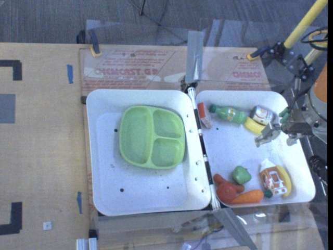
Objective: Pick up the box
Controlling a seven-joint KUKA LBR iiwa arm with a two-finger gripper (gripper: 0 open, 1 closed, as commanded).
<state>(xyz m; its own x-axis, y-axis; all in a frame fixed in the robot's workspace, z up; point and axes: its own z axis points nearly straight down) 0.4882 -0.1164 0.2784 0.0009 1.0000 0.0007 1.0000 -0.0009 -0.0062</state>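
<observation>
A: Grey carpet up top, a plywood bench below it, and two shallow white bins side by side on the bench. Where is the box?

B: In the right bin (299,155), near its front right corner. It looks like a small carton (272,180) with an orange and white printed face, lying flat, and a banana (285,180) curves along its right side, touching or nearly so.

A: What else sits around it?

B: To its left a green pepper (241,174), then a red vegetable (226,190) and a carrot (248,196) along the front wall. At the back of the same bin are a green bottle (229,114), a small can (261,114) and something yellow under it. A thin red item (203,115) lies against the dividing wall. The left bin (99,155) holds a green divided plate (152,137).

A: And the gripper?

B: The gripper (270,134) hangs over the right bin's back half, just in front of the can. Its fingers look spread with nothing between them.

A: So which way must it go?

B: The carton lies toward the front of the bin from the gripper, almost straight down the view. Its long axis seems to run roughly front to back, slightly tilted. I'd judge the fingers should close across the short width, and the banana crowding that right edge is the likely trouble.
</observation>
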